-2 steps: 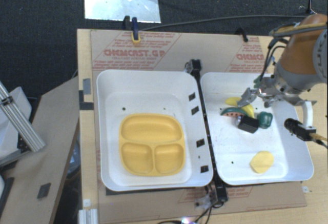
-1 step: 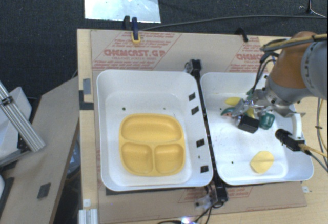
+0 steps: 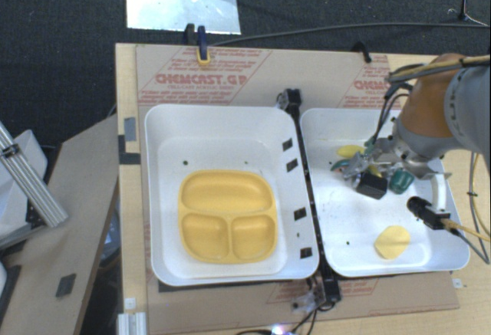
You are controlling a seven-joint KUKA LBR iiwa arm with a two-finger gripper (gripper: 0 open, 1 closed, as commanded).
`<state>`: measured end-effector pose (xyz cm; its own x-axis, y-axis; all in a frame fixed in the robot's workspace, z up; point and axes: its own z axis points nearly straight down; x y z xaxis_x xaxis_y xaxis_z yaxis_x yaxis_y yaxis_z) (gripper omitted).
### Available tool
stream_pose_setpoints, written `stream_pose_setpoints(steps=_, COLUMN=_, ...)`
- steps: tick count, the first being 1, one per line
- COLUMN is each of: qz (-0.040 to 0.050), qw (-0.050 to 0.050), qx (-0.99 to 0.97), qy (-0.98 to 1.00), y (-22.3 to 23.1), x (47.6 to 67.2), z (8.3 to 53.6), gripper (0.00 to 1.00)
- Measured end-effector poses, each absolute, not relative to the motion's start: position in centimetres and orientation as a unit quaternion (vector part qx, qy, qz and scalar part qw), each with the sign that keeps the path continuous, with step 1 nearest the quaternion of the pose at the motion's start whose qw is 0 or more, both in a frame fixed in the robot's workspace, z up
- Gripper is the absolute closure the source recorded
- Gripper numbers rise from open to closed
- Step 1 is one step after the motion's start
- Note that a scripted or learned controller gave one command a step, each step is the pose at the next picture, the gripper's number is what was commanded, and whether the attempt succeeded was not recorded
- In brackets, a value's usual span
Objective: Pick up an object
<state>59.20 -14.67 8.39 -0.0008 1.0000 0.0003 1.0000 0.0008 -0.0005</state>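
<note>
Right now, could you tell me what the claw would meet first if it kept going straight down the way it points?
Probably the small black block directly beneath the claw in the right bin, with a teal object beside it; depth is unclear from this slanted view.

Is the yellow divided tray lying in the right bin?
No, the yellow divided tray lies in the left bin, not in the right bin.

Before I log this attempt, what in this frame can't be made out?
- Gripper, camera view: fingertips sit in a dark jumble, too small to tell whether anything is held.
- Small yellow object: partly hidden by the gripper, shape unclear.
- Black and teal objects: overlapped by the wrist, identity unclear.
- Arm: cut off at the right edge.
</note>
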Motion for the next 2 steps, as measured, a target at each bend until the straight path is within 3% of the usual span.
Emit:
stream_pose_setpoints(steps=1, qz=-0.001, qw=-0.002, qx=-0.707, qy=-0.707, y=-14.7, x=59.3, z=9.6, gripper=1.0)
stream_pose_setpoints(steps=2, qz=-0.0022, qw=-0.004, qx=-0.706, qy=-0.708, y=-15.0, x=59.8, z=16.0, gripper=1.0)
